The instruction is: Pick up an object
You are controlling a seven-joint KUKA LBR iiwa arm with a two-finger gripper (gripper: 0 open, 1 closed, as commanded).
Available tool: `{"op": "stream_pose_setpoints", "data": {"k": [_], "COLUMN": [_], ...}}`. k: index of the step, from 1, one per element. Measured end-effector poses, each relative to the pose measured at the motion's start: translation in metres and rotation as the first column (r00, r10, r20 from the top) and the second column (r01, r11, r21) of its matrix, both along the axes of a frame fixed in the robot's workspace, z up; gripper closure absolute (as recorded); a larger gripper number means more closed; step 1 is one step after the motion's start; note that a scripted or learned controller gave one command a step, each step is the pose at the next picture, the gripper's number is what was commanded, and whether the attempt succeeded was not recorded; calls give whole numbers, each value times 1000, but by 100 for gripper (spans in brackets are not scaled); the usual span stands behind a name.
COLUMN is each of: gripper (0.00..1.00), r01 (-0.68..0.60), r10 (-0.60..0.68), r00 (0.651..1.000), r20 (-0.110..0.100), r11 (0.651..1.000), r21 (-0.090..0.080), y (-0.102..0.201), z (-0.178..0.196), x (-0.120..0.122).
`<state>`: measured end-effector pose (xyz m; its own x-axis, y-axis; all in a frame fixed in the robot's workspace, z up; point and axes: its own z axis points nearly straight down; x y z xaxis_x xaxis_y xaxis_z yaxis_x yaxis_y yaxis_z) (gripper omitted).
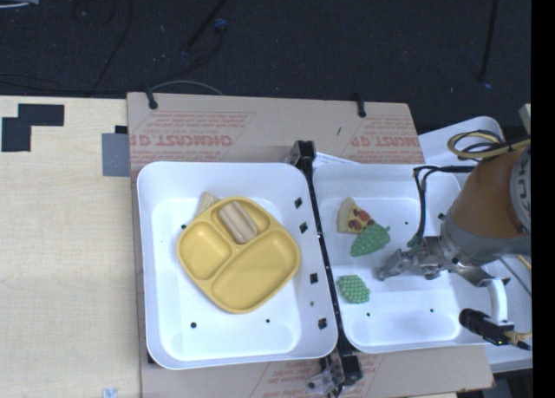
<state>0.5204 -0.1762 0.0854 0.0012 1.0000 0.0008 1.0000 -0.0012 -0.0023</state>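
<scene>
In the right bin (408, 327) lie a pizza slice (352, 215), a green bunch of grapes (370, 239) and a small green round piece (353, 289). My gripper (388, 267) hangs low over the middle of this bin, pointing left, just right of and below the grapes and up and to the right of the round green piece. Nothing shows between its fingers. In the left bin (165, 301) a yellow divided plate (238, 257) holds a tan bread-like piece (238, 220) in its upper compartment.
The arm's orange band (490, 201) and grey wrist cover the right bin's right side. A black divider (316, 257) separates the bins. Cardboard (260, 132) lies under both. A black cable (429, 179) loops near the right bin's far edge.
</scene>
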Motion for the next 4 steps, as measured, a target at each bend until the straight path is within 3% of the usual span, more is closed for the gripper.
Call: {"op": "stream_pose_setpoints", "data": {"k": [1, 3, 4], "gripper": [100, 100, 100], "r01": [3, -3, -3], "r10": [-3, 3, 3], "r00": [1000, 1000, 1000], "r20": [1, 5, 6], "r11": [1000, 1000, 1000], "r21": [0, -1, -2], "y": [-1, -3, 2], "z": [13, 119, 171], "x": [0, 17, 9]}}
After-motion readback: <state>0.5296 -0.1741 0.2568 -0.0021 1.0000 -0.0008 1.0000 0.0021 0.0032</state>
